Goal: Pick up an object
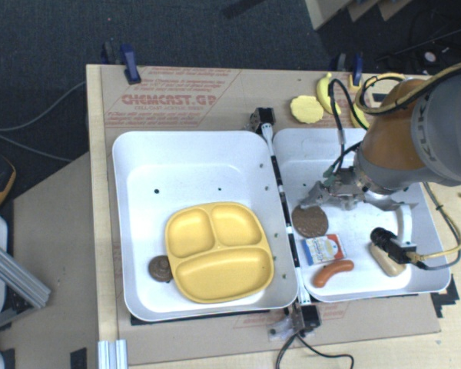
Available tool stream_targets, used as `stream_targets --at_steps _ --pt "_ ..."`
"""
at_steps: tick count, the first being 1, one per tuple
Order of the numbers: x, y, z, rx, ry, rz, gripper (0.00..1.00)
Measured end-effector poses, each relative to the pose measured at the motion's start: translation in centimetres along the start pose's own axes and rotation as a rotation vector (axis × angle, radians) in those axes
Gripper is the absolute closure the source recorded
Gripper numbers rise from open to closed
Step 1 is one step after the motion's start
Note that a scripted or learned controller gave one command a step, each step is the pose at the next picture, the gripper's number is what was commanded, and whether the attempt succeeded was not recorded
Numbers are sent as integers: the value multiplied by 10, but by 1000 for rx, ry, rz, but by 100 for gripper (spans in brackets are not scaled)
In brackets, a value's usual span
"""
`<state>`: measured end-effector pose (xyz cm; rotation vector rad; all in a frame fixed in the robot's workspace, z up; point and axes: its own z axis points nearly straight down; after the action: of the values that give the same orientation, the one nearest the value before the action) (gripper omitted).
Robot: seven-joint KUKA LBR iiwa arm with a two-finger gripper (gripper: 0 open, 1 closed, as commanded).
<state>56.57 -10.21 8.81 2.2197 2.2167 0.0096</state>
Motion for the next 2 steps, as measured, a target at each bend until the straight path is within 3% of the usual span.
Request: stream_targets --at_steps 2 --pt "8 -54 0 -2 -2 1 0"
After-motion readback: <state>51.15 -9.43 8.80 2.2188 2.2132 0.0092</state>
